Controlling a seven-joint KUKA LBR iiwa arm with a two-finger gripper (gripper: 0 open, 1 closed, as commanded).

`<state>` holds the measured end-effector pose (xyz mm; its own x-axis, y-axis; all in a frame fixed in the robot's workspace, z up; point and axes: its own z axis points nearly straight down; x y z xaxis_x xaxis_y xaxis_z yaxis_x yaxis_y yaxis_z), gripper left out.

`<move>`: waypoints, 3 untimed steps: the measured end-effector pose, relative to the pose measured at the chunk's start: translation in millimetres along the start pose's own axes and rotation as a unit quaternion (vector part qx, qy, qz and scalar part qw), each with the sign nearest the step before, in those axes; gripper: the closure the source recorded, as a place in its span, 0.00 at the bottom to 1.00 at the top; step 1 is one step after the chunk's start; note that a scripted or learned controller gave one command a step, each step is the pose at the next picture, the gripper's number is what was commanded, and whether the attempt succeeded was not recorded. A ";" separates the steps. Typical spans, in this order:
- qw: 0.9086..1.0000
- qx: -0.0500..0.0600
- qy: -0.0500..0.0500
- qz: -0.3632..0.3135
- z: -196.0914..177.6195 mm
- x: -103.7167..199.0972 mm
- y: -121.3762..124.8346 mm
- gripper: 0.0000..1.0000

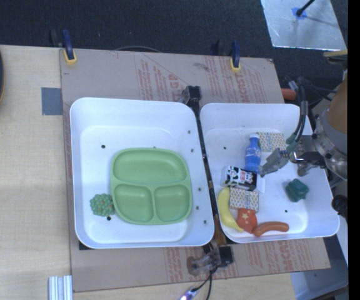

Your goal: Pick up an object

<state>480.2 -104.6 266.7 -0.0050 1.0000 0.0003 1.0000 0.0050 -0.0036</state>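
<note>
Pincer (274, 162) low in right bin (230, 114), beside blue bottle (252, 154); open or closed, cannot tell. Nothing visibly gripped. Best to centre over bottle, clear of patterned packet (271, 140), before closing

One camera sits fixed above the bench (24, 167), looking down at a slant from the near side. It stands far enough back to take in both white bins, the left bin (80, 167) and the right bin (305, 220), plus dark floor (136, 11) beyond the far edge.
</note>
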 end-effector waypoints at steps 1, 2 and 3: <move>1.000 -0.001 -0.002 -0.002 49.4 -7.3 86.6 0.00; 1.000 0.002 -0.001 0.000 106.8 -20.7 110.2 0.00; 1.000 0.000 -0.001 -0.002 175.5 -19.7 137.7 0.00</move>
<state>617.4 -123.5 90.7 -0.0081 1.0000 -0.0024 1.0000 0.0081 -0.0037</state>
